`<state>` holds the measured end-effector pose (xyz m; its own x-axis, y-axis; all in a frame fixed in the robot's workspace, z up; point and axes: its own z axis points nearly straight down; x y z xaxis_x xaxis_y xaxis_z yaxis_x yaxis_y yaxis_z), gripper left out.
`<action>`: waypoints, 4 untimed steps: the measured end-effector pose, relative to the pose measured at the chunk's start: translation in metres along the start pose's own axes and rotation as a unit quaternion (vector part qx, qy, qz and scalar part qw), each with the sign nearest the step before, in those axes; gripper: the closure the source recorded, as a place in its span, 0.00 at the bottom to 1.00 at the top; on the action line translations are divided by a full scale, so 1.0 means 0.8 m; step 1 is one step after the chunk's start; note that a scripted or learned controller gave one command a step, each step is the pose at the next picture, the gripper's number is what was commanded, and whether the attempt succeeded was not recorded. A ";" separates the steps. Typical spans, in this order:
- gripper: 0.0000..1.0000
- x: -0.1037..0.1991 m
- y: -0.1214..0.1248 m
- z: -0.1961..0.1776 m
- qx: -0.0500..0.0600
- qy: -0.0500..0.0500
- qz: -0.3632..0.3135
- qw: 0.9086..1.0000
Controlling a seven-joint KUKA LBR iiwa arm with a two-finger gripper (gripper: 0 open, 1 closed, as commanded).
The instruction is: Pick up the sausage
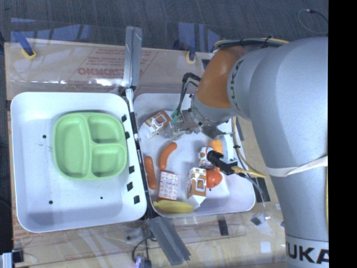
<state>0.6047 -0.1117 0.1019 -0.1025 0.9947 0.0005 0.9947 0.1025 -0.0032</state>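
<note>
Grey arm (284, 116) reaching in from right, hand (181, 123) lowered

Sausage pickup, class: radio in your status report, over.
End effector low over right bin, grip state unclear. Two sausages lie loose. Carton beside end effector.

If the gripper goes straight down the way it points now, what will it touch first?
Probably the small carton at the far end of the right bin, or bare floor beside it; the gripper hangs there, and the sausage lies nearer the camera. Depth is unclear.

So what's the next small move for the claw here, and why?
Probably shift the claw toward the near-left, over the sausage, before descending. It hangs above the far part of the right bin, beside a small carton, while the sausage lies untouched on the bin floor.
</note>
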 end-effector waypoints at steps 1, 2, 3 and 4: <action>0.00 0.000 0.000 0.000 0.000 0.000 0.000 1.000; 0.00 0.019 -0.057 0.014 0.000 0.000 -0.039 0.999; 1.00 0.019 -0.057 0.002 0.001 0.000 -0.042 0.999; 1.00 -0.032 -0.090 -0.028 -0.001 -0.001 0.072 0.997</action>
